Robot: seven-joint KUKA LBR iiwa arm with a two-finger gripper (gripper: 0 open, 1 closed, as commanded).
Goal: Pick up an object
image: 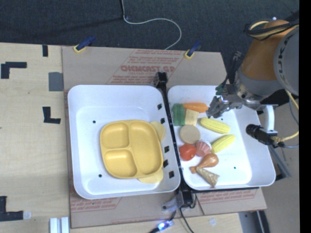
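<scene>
Cone (208, 176): lies at the near edge of the right bin's pile, tan and pointed, just beside the drumstick
Drumstick (206, 162): orange-brown, tilted, touching the cone's upper end
Tomato (187, 152): red, left of the drumstick, close to the bins' shared wall
Pink piece (202, 148): rounded, between the tomato and the lower corn
Lower corn (223, 142): yellow, slanted, right of the pink piece
Biscuit (190, 133): round and beige, above the tomato
Upper corn (215, 125): yellow, lying across the bin just below the gripper's tip
Green piece (179, 114): ribbed, upright against the divider side of the right bin
Carrot (196, 107): orange, lying flat at the far end of the pile, right of the green piece
Tray (130, 147): yellow, three-sectioned, resting in the left bin, with a pale yellow flat item showing under its right and near edges
Left bin (80, 130): white, shallow, holds the tray
Right bin (252, 166): white, holds all the toy food, crowded toward its left half
Gripper (214, 109): low over the right bin, between the carrot's right end and the upper corn; whether the claw is released or clenched cannot be told, and nothing is seen between its fingers
Arm (265, 62): grey with an orange band, reaching in from the right
Cardboard (141, 67): brown sheet under both bins, clipped at its far edge
Cable (150, 21): white, looping over the dark surface beyond the bench
</scene>
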